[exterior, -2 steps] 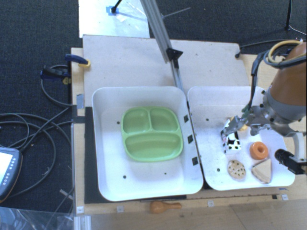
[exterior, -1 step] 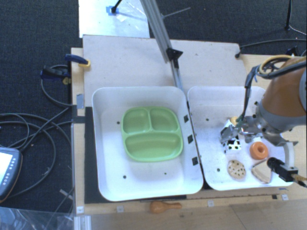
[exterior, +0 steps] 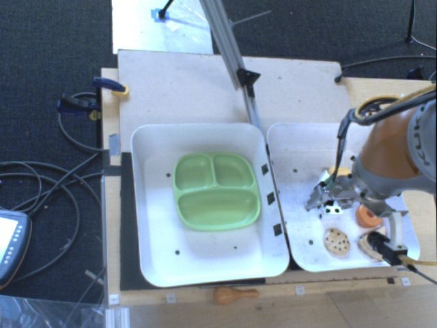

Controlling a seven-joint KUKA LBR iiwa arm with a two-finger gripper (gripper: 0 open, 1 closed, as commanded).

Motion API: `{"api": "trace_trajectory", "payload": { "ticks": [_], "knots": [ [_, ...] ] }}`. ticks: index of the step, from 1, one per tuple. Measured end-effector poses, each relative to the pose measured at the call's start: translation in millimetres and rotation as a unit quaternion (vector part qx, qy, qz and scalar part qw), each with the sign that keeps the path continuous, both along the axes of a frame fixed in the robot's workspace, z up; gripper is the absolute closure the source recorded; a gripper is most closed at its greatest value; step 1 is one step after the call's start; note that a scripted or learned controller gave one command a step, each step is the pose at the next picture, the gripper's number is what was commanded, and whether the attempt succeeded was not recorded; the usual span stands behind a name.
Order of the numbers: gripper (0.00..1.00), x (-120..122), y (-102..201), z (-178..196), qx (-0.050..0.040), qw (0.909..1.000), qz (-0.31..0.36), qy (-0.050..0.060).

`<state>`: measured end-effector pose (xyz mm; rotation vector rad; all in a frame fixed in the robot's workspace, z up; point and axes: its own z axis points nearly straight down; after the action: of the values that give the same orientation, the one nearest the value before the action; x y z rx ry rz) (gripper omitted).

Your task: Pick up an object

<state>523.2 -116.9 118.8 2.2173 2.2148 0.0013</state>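
Cookie (exterior: 336,241) inside right bin (exterior: 293,183)

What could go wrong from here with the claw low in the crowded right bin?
1. The claw sits low among close-packed items: a black-and-white die, an orange piece and a cookie. It may nudge one aside and close on none.
2. These items lie near the right bin's front wall, so a push could wedge one against it.

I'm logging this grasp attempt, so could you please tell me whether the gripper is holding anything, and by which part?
It cannot be told. The gripper is low in the right bin by a small black-and-white object, but no hold is visible.
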Motion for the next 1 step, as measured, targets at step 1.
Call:
{"api": "trace_trajectory", "payload": {
  "ticks": [1],
  "knots": [
    [1.00, 1.4, 0.8, 13.3, 0.0009, 1.0000, 0.001, -0.002]
  ]
}}
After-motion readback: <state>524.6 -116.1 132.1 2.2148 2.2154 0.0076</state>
